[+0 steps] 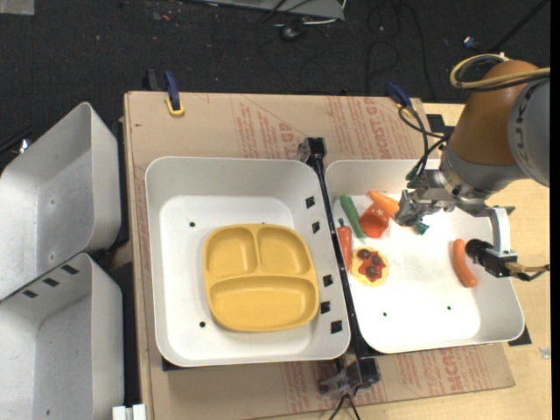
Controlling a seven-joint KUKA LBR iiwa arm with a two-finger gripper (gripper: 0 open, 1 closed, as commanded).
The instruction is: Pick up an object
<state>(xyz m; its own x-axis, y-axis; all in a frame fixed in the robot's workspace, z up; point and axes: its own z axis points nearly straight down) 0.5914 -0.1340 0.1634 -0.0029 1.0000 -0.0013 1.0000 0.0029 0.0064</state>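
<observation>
My gripper (411,217) hangs over the upper middle of the right bin (437,322), just right of a cluster of toy food. That cluster holds an orange carrot piece (382,201), a red pepper piece (374,223), a green stick (350,210) and a thin red piece (345,245) along the bin's left wall. A small pizza slice with dark toppings (370,266) lies below them. An orange-red sausage (464,262) lies near the right wall. The arm's body hides the fingers.
The left bin (175,234) holds a yellow divided plate (260,276). Two more white bins (52,234) lie off the bench at the left. A black divider (328,226) runs between the two bins. Cables trail by the arm at the right.
</observation>
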